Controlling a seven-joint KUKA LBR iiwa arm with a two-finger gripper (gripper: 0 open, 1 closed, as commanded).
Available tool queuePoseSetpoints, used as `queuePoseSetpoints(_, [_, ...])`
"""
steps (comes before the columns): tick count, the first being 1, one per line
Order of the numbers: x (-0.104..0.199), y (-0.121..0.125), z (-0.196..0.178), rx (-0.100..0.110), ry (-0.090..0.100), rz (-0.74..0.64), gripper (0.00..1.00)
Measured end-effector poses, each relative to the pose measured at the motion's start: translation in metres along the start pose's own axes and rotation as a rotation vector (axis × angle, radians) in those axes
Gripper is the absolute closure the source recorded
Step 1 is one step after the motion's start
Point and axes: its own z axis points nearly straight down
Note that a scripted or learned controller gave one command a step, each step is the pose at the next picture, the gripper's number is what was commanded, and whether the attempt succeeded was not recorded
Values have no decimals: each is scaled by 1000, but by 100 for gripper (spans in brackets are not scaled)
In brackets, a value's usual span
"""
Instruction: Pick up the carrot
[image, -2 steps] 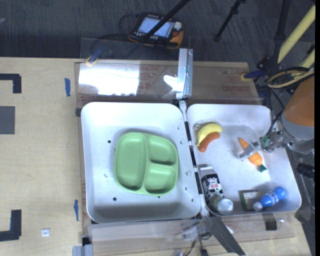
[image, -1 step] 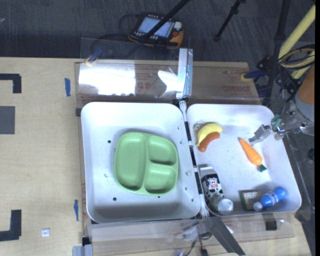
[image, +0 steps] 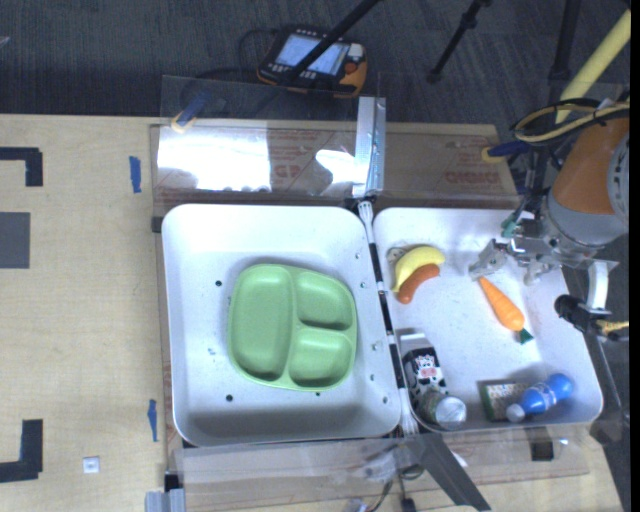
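The orange carrot (image: 503, 305) with a green stub lies slanted on the floor of the right bin (image: 455, 320), toward its right side. My gripper (image: 514, 263) hangs just above the carrot's upper end, at the bin's back right. Its fingers (image: 488, 262) stand apart, open, with nothing between them. The carrot is not held.
A yellow banana (image: 418, 260) and an orange sausage-shaped piece (image: 415, 283) lie at the right bin's back left. A small carton (image: 424, 368), a can (image: 446, 408) and a blue-capped bottle (image: 535, 395) sit along its front. The left bin (image: 190, 300) holds a green divided plate (image: 293, 325).
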Motion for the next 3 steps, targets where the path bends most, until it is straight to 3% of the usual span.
queuePoseSetpoints(1, [-6,-71,22,0,2,-117,0])
queuePoseSetpoints(2, [-7,-69,11,-5,0,-115,100])
queuePoseSetpoints(3, [4,-61,-106,2,0,82,100])
